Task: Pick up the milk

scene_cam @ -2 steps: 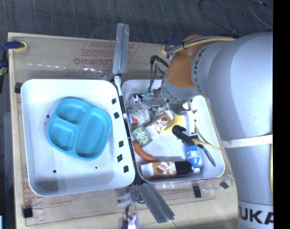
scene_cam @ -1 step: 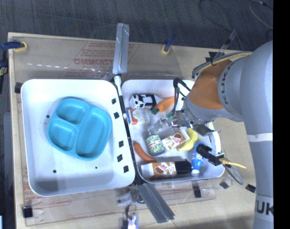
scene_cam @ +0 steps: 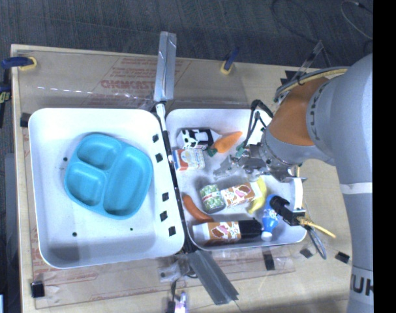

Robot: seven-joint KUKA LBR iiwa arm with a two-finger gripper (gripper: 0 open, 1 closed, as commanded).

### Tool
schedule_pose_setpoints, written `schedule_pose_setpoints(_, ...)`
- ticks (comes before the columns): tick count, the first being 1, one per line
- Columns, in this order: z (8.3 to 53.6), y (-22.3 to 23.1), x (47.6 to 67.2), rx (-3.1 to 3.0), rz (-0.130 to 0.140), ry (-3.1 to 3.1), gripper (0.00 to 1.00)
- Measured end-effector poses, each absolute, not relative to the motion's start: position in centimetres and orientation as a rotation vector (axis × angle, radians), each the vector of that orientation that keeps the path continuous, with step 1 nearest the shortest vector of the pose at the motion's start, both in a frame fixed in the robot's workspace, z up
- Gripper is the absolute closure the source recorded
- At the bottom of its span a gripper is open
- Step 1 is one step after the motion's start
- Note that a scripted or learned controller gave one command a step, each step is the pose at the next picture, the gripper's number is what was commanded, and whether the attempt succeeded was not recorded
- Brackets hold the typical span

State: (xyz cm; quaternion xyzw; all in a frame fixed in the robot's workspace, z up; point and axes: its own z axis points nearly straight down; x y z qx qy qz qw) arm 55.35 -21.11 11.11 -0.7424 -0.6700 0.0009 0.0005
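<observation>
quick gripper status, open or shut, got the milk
gripper: cannot be told; it sits in the right bin, apart from the milk.

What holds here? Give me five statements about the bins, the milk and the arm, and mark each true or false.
1. The milk carton, patterned black and white like a cow, lies in the right bin. True.
2. The blue divided plate lies in the right bin. False: it lies in the left bin.
3. An orange carrot lies right beside the milk carton. True.
4. The gripper is over the left bin. False: it is over the right bin, near the carrot.
5. A dark bottle lies along the near wall of the right bin. True.
</observation>
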Motion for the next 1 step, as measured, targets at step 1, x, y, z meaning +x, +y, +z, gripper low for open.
schedule_pose_setpoints(1, 9.39, -20.43, 49.39, -2.055, -0.005, -2.378, 0.00)
